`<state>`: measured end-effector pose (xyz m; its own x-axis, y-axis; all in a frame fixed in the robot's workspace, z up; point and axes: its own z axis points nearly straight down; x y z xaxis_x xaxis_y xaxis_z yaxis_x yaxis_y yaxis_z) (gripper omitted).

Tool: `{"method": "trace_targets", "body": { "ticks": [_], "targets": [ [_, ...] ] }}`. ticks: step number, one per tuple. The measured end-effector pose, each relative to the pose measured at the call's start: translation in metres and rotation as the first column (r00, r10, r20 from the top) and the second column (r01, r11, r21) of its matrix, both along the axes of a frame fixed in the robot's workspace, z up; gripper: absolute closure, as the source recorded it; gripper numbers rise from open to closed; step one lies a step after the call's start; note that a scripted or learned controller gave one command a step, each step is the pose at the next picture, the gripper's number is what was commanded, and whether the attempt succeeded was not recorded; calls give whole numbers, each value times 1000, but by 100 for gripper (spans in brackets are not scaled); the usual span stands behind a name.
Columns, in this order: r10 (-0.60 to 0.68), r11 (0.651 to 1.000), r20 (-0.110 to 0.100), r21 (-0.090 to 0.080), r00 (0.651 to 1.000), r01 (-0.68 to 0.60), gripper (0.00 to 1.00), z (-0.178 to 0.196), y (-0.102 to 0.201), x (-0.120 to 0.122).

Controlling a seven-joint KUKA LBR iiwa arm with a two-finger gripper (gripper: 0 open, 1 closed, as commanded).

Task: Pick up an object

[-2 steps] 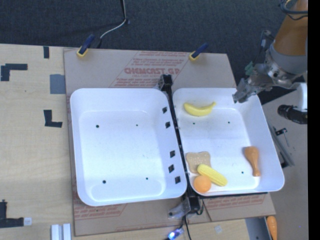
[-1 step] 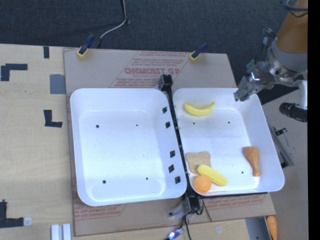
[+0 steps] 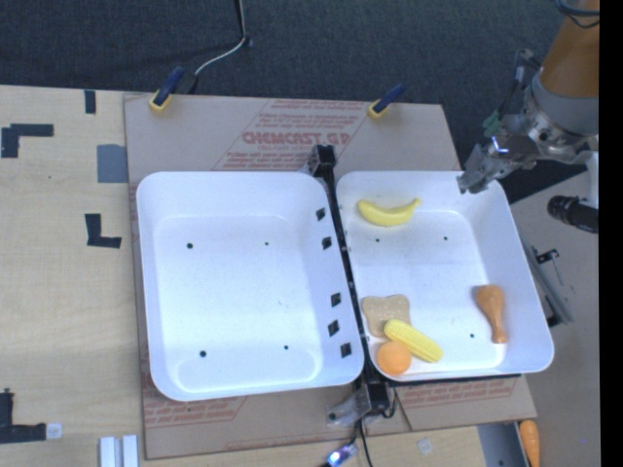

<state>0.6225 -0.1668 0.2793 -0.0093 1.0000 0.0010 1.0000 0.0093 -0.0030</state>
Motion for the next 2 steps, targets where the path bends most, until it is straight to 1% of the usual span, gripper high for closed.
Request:
{"method": "trace_targets", "body": {
  "ticks": [2],
  "targets": [
    [2, 1000, -1, 1, 1000, -2, 100, 19, 1, 1]
  ]
}}
